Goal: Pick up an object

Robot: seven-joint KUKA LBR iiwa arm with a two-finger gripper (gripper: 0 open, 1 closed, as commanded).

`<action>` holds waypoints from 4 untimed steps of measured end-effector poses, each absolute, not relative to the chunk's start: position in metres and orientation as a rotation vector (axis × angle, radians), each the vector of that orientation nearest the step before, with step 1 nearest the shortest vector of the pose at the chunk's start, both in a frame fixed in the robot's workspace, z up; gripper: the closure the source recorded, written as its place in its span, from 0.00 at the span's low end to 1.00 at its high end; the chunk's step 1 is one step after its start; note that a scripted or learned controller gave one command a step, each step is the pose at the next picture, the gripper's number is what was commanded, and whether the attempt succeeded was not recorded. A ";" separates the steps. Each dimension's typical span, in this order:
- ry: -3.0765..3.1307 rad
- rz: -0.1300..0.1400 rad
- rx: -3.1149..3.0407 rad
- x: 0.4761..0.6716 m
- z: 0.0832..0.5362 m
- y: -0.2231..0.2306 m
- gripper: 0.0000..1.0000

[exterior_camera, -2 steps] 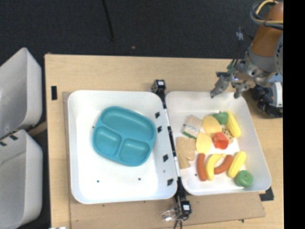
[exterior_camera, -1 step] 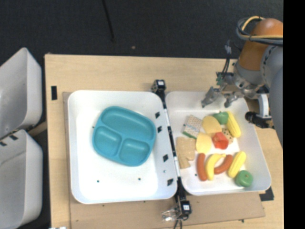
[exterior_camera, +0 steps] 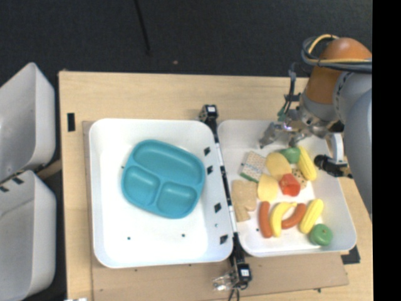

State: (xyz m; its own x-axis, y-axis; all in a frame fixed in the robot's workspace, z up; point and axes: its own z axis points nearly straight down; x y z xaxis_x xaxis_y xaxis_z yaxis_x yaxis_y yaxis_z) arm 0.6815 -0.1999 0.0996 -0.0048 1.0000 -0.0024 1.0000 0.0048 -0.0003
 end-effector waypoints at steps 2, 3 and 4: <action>2.222 0.004 2.213 0.682 0.159 -0.198 1.00; 2.222 0.006 2.208 0.684 0.226 -0.200 1.00; 2.228 0.003 2.208 0.684 0.243 -0.201 1.00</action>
